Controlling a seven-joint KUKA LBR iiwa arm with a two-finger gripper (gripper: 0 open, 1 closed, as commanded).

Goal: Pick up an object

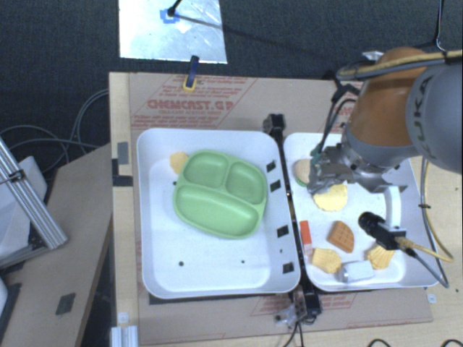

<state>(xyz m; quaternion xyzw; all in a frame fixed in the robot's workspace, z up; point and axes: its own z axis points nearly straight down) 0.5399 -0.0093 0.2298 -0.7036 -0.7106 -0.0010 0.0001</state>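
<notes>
My gripper (323,179) hangs low over the upper left part of the right bin (412,284). Directly beneath and just in front of it lies a pale yellow round slice (332,199). A pale greenish round piece (299,170) sits to the gripper's left, by the bin wall. Further forward lie a brown waffle-like piece (341,236), an orange-yellow chunk (325,260), a yellow chunk (380,257), a small white and grey object (356,271) and a thin red stick (304,231). I see nothing lifted off the bin floor.
The left bin (155,266) holds a green divided plate (219,194) with a small yellow piece (178,162) at its upper left edge. A black divider (286,194) runs between the bins. The grey and orange arm (394,107) covers the right bin's back.
</notes>
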